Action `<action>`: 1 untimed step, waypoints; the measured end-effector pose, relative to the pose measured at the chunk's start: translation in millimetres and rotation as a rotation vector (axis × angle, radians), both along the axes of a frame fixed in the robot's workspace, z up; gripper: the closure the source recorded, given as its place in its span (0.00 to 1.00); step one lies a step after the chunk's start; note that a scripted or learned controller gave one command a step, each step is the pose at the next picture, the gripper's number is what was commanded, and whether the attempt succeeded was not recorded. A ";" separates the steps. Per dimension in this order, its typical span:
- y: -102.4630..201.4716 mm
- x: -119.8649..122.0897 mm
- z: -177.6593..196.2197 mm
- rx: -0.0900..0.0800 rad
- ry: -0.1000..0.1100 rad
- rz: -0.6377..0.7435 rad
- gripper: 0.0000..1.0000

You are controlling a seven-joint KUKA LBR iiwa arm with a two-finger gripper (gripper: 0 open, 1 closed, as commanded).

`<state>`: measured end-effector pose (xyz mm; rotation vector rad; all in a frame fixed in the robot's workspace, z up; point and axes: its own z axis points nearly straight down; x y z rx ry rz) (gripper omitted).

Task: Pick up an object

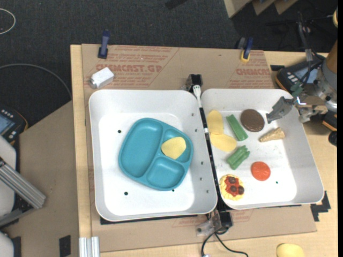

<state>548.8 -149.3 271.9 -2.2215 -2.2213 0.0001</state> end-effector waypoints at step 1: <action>50.6 0.6 -29.9 0.003 0.005 0.005 0.00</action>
